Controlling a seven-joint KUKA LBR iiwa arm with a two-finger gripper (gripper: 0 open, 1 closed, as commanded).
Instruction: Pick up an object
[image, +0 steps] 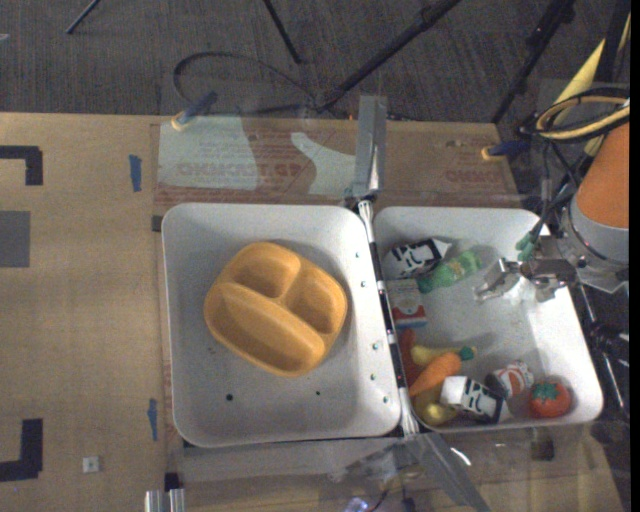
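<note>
Arm (612, 195) was grey w/ a wide orange band above the wrist. Gripper (497, 281) was silvery metal, w/ pale shiny fingers (490, 286) and a small green bit near its base. Yellow and black cables looped behind the arm's upper part.

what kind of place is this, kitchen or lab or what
Most likely a robotics lab bench set up for grasping trials, not a kitchen. Two white bins sit side by side on a taped board, toy food such as a carrot fills one, and tripod legs stand on carpet behind.
</note>
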